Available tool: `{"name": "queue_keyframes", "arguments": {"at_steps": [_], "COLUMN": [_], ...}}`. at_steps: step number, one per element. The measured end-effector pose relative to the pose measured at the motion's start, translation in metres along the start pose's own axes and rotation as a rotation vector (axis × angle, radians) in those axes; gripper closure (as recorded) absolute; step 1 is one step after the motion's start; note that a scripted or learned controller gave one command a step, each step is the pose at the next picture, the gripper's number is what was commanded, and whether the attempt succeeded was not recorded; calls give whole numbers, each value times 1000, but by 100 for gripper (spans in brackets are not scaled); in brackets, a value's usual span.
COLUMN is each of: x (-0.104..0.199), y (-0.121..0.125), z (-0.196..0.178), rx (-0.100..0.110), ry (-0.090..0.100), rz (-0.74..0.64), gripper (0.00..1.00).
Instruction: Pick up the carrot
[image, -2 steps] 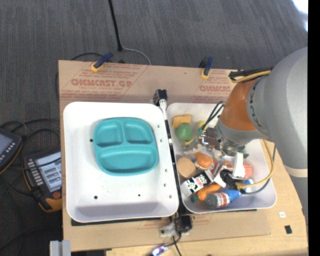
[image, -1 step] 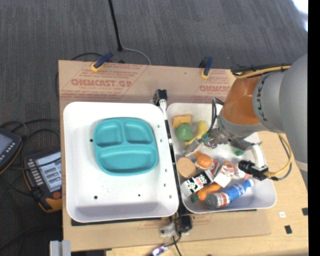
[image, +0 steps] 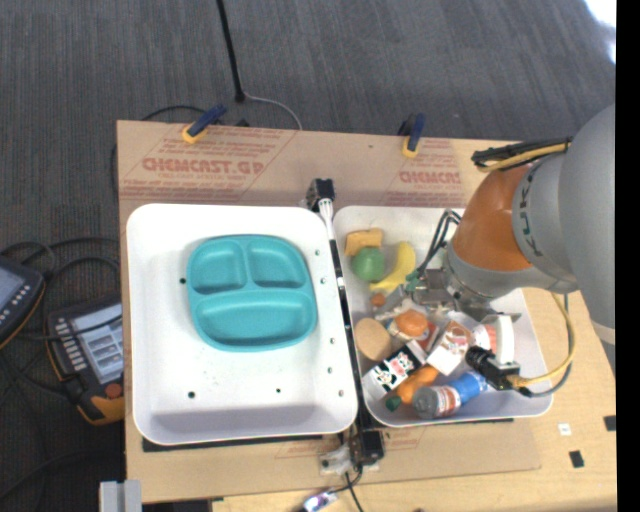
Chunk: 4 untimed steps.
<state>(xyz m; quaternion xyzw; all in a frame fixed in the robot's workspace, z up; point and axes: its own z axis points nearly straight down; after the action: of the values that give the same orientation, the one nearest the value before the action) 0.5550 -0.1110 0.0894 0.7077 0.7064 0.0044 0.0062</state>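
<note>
Dark grey carpet surrounds the bench you are looking down on; its top is a brown cardboard sheet (image: 250, 165) with red print, held at the far edge by two clamps (image: 203, 123). On it you see two white bins side by side. Your left bin (image: 160, 330) carries a teal divided plate (image: 253, 291) set near its middle. Your right bin (image: 540, 345) holds a crowded pile of toy groceries. Reaching in from the right, the grey arm (image: 570, 210) with its orange band bends down over that pile, and the gripper (image: 432, 290) sits low among the items, just beside a yellow banana (image: 398, 268) and directly above a small orange-and-white piece (image: 411, 324). Whether the tool is released or clenched cannot be told at this angle, as the wrist body and clutter hide its tips, and nothing can be seen grasped. Now find the carrot (image: 415, 384): it lies at the near side of the right bin, a short orange body with a green end (image: 394, 403) pointing toward the near rim, tilted diagonally. It touches a black-and-white box (image: 392, 370) on its left and a bottle (image: 452, 396) with a blue cap on its right, and lies apart from the gripper. A green lime (image: 369, 263) lies toward the far left corner.
</note>
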Motion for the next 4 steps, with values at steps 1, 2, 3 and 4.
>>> {"name": "queue_keyframes", "arguments": {"at_steps": [1, 2, 3, 4], "x": [13, 15, 12, 12], "y": [25, 27, 9, 9], "z": [1, 1, 0, 0], "rx": [11, 4, 1, 1], "ry": [-3, -3, 1, 1], "rz": [192, -262, -43, -43], "gripper": [0, 0, 0, 0]}}
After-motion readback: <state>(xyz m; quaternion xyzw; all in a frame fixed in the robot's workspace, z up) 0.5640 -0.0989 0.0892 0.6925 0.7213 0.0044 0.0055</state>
